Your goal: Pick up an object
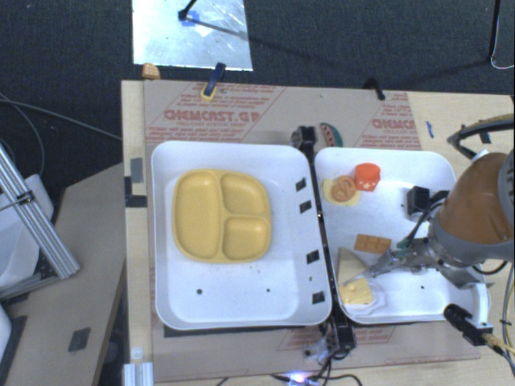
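The right white bin [434,167] holds several small items. An orange-red block [367,175] stands at its back, touching a round brown cookie [344,188] that lies on a pale yellow disc. A brown cracker [372,244] lies near the middle. A yellow chunk [356,293] sits in the front left corner, with a pale wedge [348,264] just behind it. My gripper [380,266] reaches in from the right, low over the bin floor, just in front of the cracker and up and right of the yellow chunk. Nothing is visibly held in it.
The left white bin [169,296] holds a yellow three-part plate [221,215]. A black divider [319,232] runs between the bins. The grey arm with its orange band [475,207] covers the right bin's right side. A cardboard sheet [241,111] lies behind the bins.
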Robot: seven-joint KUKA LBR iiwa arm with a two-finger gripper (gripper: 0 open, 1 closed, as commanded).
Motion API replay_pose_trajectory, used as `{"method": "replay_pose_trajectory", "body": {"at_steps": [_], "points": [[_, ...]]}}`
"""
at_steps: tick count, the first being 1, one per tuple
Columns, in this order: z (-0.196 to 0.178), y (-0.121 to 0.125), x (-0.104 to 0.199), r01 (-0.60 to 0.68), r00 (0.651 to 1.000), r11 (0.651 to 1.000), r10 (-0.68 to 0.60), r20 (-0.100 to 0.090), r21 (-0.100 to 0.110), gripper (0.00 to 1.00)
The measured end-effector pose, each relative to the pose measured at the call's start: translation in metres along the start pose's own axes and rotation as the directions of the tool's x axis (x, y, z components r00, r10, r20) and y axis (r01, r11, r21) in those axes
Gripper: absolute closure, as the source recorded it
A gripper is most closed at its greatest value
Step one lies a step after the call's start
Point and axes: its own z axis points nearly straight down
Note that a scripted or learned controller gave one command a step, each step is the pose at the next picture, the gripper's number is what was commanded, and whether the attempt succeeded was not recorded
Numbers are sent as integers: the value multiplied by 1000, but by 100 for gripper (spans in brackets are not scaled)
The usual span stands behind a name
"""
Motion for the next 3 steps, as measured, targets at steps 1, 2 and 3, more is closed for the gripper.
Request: {"method": "replay_pose_trajectory", "body": {"at_steps": [1, 2, 3], "points": [[0, 57, 18, 13, 1000, 1000, -13, 2, -12, 0], [-11, 55, 17, 9, 1000, 1000, -9, 2, -10, 100], [-70, 110, 65, 15, 1000, 1000, -15, 2, -15, 100]]}}
